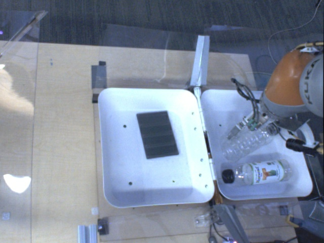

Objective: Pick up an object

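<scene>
Grey arm (296,85) with orange band, reaching in from right, bent down over right shallow white bin (220,110). Two-finger gripper (251,123) low above crumpled clear plastic bottle (245,143); grip state impossible to tell. Black-capped labelled clear bottle (258,172) lying nearer front wall.

Robotics lab: bench (61,135) with two white bins (152,191).
</scene>
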You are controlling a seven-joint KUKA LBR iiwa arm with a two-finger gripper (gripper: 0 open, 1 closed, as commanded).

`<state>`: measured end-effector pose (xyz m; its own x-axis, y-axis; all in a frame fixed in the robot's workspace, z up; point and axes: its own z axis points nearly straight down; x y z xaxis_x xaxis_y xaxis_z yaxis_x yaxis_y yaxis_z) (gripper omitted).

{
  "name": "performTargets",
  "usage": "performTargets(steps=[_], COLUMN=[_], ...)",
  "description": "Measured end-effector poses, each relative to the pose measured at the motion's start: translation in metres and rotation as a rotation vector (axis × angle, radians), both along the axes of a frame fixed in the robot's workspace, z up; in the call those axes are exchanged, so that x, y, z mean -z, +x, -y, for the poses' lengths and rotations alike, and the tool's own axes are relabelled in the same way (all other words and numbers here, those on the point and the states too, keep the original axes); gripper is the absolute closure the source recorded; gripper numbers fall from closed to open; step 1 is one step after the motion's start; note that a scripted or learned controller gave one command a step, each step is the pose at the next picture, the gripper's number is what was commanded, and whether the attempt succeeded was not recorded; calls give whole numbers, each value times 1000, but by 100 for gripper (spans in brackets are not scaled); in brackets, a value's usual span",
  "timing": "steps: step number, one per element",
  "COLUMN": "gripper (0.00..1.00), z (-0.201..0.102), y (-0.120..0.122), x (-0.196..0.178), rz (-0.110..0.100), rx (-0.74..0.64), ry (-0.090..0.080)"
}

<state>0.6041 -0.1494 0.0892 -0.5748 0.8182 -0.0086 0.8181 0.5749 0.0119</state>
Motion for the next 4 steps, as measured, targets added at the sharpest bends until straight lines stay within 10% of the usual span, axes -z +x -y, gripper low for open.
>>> performTargets(steps=[4], gripper=[0], z=[11], y=[-91], x=[-37], rz=[-3], rx=[-219], ry=[-4])
